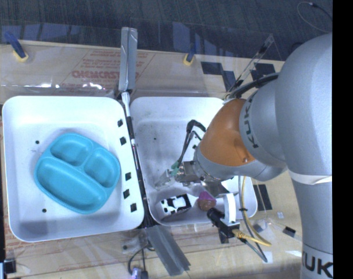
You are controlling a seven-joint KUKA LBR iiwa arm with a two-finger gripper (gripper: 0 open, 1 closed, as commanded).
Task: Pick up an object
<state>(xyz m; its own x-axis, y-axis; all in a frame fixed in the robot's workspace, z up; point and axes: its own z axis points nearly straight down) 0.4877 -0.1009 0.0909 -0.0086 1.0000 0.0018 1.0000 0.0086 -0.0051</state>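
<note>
Hiding its pincer (185,173) (grip state unreadable), the arm (269,132) overhangs the right bin (143,138).

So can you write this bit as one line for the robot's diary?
arm: over right bin | blue tray: left bin | black-and-white object, purple object: right bin
</note>
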